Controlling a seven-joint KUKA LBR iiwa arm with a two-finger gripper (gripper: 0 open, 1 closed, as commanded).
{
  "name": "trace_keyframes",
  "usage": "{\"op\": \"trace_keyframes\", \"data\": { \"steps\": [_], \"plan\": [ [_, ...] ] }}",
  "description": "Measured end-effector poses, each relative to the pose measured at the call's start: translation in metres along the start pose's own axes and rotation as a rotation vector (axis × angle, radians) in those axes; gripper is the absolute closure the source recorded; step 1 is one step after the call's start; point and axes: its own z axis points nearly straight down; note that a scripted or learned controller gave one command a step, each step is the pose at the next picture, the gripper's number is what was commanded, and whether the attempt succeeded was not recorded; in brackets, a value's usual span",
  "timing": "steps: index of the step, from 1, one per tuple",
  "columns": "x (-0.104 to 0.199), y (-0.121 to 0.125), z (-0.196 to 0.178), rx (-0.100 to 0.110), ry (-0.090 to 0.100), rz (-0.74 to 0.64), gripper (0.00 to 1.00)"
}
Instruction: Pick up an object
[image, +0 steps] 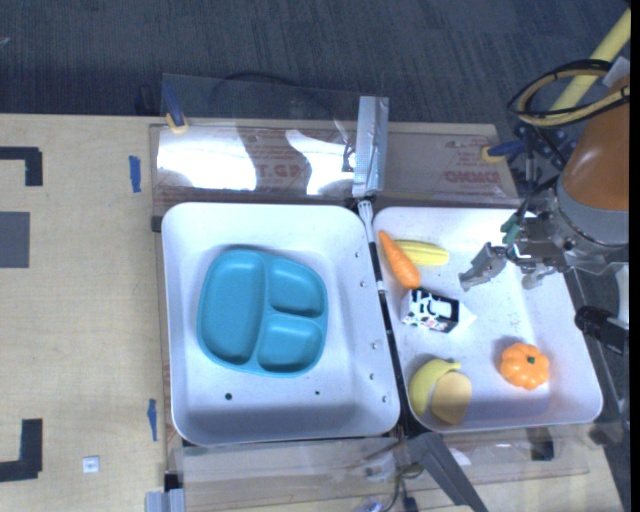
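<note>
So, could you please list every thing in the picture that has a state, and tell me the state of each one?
Gripper: above the right bin, holding nothing.
Carrot: lying in the right bin, against the banana.
Banana: lying flat.
Black-and-white toy: lying alone.
Small pumpkin: upright, stem up.
Yellow-green fruit: resting at the near edge.
Blue divided plate: flat in the left bin, nothing on it.

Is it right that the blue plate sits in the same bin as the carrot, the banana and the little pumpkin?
Not quite. The camera view shows the blue plate alone in the left bin. The carrot, the banana and the little pumpkin lie in the right bin.
</note>
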Motion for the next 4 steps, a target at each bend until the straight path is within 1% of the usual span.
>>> {"op": "trace_keyframes", "data": {
  "steps": [1, 2, 3, 4],
  "plan": [
    [-0.129, -0.027, 0.106, 0.0, 0.001, 0.081, 0.0],
    [-0.082, -0.031, 0.174, -0.006, -0.001, 0.127, 0.0],
    [-0.039, 0.056, 0.175, -0.005, 0.001, 0.332, 0.0],
    [-0.103, 0.003, 0.114, -0.005, -0.003, 0.326, 0.0]
  ]
}}
